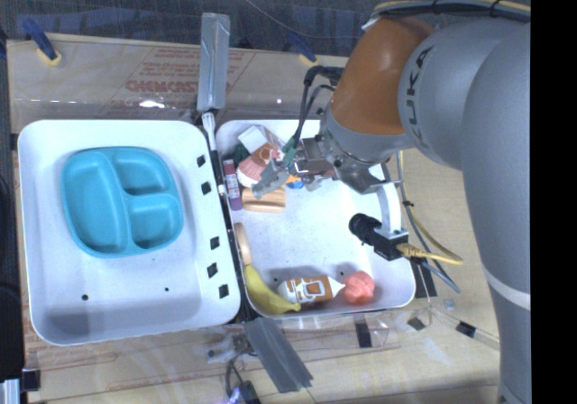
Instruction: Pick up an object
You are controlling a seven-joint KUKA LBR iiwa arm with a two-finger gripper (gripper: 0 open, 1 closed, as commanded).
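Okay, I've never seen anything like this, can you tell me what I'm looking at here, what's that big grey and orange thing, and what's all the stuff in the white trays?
The big grey machine with an orange band is a robot arm, reaching in from the right. One fixed camera looks down at a slant.

Two shallow white bins sit side by side. The left bin holds a light blue divided plastic plate. The right bin holds small items: a yellow banana, a small brown bottle with a white label and a pink rounded object along its near edge, with a cluster of packets at the far end.

The arm's two-finger gripper is down among that cluster. I can't tell whether it holds anything.
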